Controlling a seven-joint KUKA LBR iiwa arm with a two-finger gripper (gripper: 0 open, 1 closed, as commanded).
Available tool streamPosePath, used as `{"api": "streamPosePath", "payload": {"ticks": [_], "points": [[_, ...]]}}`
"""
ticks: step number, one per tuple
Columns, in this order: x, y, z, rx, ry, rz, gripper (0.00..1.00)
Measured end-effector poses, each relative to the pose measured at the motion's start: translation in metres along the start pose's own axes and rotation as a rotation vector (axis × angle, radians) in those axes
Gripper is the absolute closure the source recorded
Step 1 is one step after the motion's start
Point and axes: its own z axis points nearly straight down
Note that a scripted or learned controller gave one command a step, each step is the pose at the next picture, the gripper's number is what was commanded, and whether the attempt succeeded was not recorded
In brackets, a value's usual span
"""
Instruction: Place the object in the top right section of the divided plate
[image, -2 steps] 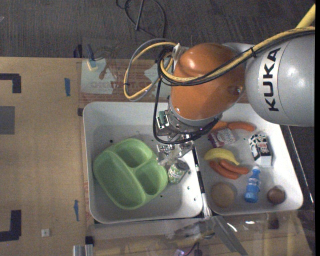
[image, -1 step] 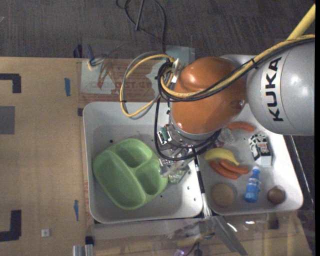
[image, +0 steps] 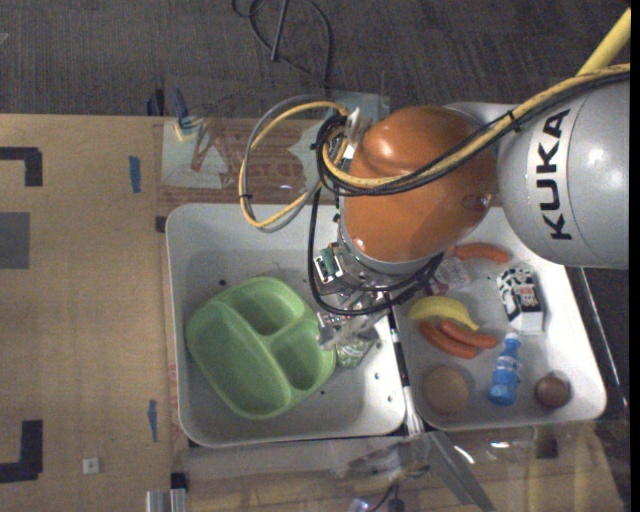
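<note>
We see the divided plate (image: 255, 348), green, lying in the left bin (image: 200, 250), its long axis running diagonally from upper left to lower right. Right at the plate's right edge sits the gripper (image: 345, 338), with something small and pale-green beside it; we cannot tell the fingers' state. Beyond the plate, the right bin (image: 585, 345) carries a banana (image: 445, 312) and blue bottle (image: 506, 370).

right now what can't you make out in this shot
- Gripper, camera view: the orange wrist above covers most of it, so finger state and any held thing are unclear.
- Green divided plate: its right edge sits under the gripper.
- Left bin: its upper right corner is covered by the arm.
- Small carton in the right bin: print too small to read.
</note>
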Motion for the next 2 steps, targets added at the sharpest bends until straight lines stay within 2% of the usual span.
{"api": "streamPosePath", "payload": {"ticks": [2], "points": [[-0.005, -0.003, -0.021, 0.011, -0.010, 0.005, 1.00]]}}
